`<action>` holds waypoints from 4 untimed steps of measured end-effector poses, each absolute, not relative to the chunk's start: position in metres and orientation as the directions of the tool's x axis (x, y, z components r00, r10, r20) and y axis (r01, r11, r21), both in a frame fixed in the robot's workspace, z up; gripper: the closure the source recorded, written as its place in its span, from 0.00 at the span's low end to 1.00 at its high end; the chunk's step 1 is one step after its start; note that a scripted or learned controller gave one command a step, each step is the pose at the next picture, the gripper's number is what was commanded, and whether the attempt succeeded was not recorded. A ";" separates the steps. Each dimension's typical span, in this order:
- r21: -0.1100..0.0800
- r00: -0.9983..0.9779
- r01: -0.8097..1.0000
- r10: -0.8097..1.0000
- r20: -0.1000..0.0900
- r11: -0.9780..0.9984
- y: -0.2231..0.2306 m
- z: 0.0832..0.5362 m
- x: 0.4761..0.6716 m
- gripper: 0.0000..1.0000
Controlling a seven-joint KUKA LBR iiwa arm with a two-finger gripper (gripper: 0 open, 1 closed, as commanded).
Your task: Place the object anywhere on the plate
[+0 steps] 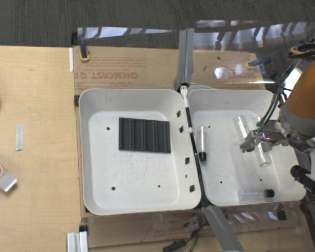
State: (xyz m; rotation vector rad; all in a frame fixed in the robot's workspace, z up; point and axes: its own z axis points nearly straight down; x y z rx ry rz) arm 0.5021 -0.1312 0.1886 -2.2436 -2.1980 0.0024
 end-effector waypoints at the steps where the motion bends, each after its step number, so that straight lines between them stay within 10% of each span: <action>1: -0.003 0.158 0.987 0.987 -0.002 -0.158 -0.054 0.190 0.510 1.00; 2: -0.005 0.253 0.967 0.967 -0.004 -0.253 0.032 0.190 0.559 1.00; 3: -0.003 0.388 0.922 0.922 -0.005 -0.388 0.115 0.261 0.560 1.00; 4: -0.004 0.152 0.988 0.988 -0.004 -0.152 0.169 0.217 0.514 1.00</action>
